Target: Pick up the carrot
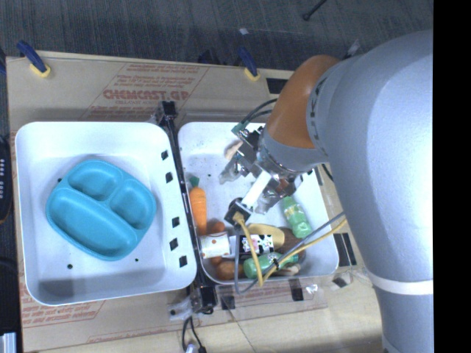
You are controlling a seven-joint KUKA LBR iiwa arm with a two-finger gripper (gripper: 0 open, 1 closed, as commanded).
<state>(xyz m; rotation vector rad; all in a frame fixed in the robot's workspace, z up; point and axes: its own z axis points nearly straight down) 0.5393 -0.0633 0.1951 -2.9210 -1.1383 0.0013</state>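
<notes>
The carrot (198,207) is orange with a small green top and lies lengthwise against the left wall of the right bin (202,140). My gripper (235,162) hangs over the middle of that bin, a little to the right of the carrot and farther back. It is apart from the carrot, and I see nothing held at its tip. The grey arm with its orange band covers the right side of the bin.
A blue divided plate (101,209) lies in the left bin (29,219). At the near end of the right bin, toys are piled: a white and red can (213,245), a cow-patterned item (263,244) and a green bottle (295,216).
</notes>
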